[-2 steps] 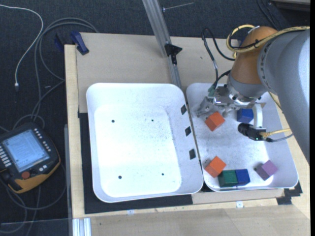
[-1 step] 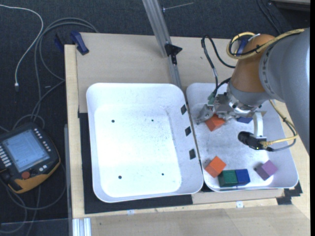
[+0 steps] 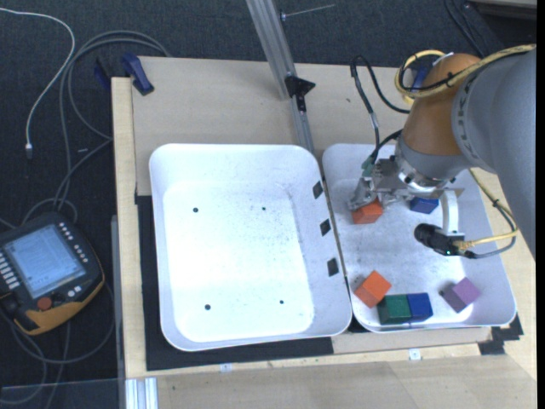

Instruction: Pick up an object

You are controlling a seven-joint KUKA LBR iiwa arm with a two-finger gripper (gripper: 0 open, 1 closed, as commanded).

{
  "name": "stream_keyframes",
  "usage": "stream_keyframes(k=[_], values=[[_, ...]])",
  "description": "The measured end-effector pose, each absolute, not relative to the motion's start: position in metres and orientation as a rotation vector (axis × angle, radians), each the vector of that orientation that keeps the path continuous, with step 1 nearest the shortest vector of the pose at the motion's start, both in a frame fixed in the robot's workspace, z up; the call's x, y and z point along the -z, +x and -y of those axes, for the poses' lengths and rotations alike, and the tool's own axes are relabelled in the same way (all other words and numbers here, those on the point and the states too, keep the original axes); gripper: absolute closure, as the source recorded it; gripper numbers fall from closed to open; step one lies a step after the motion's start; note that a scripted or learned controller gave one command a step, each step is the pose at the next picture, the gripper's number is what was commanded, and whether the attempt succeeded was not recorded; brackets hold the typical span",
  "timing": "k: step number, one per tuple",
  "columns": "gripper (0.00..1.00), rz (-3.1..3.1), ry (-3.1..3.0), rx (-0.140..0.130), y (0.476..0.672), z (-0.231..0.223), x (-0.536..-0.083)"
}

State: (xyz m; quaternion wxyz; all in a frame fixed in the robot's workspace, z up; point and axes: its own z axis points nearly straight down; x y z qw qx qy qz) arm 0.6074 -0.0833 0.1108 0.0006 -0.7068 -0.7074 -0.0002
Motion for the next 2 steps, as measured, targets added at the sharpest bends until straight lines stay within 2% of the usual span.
stream_keyframes(k=[1,2], values=[[1.00,2.233,-2.214,0.014,0.599,0.007,-0.205],[1.00,2.227,-2.209,0.001,0.590,-0.054,-0.199]])
